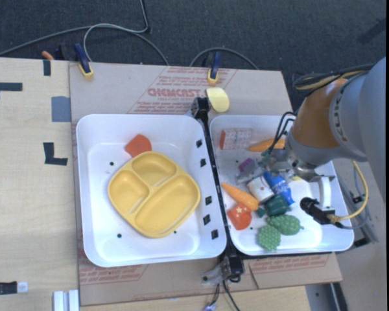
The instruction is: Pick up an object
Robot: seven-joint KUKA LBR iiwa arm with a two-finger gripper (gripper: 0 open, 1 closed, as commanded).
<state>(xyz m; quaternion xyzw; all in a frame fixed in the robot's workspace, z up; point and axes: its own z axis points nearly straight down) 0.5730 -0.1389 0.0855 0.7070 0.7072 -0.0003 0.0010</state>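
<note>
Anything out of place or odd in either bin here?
One thing: a yellow piece sits on the cardboard outside both bins, by the divider's far end. The yellow plate lies flat, and the toys in the right bin are merely jumbled.

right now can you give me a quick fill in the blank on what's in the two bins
1. The yellow divided plate lies in the ____ bin.
2. The orange carrot lies in the ____ bin.
3. The plate has ____ compartments.
4. The flat piece peeking out beside the plate is ____ in colour.

Missing words: left; right; three; orange
</note>
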